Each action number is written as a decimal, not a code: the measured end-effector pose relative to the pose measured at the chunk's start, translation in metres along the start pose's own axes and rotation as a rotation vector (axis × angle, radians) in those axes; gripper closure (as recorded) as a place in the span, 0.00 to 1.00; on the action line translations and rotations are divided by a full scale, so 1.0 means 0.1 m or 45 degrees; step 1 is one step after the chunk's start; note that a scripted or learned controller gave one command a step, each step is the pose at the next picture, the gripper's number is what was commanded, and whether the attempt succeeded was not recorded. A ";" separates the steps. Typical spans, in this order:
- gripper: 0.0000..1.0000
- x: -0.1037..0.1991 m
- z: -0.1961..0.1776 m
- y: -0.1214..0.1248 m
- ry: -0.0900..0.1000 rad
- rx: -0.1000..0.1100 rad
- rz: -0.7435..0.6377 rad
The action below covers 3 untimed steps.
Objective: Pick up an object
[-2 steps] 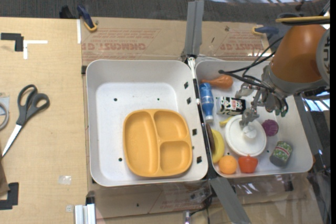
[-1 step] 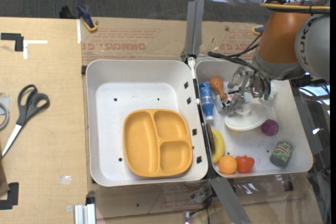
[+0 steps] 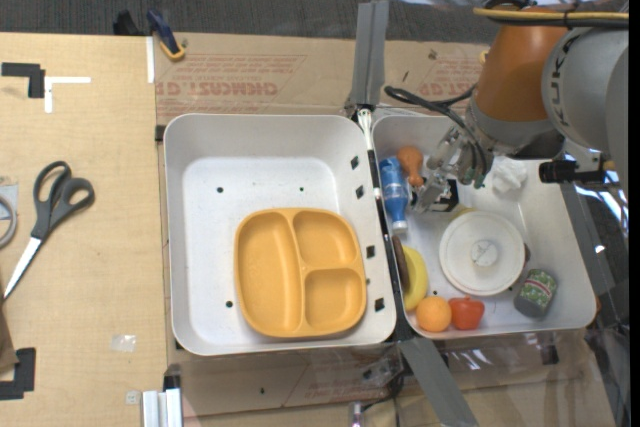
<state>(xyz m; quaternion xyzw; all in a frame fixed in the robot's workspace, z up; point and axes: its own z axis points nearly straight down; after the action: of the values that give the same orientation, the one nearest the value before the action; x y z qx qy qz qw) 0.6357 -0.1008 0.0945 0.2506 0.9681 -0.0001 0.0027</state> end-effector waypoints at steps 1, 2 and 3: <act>0.00 0.27 0.02 -0.12 0.004 0.001 0.197; 0.00 0.14 0.01 -0.10 0.001 0.001 0.385; 1.00 0.13 -0.10 -0.09 -0.005 0.000 0.381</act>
<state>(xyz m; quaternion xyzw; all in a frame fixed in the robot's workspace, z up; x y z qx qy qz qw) 0.6197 -0.1025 0.1040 0.3922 0.9199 -0.0003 0.0045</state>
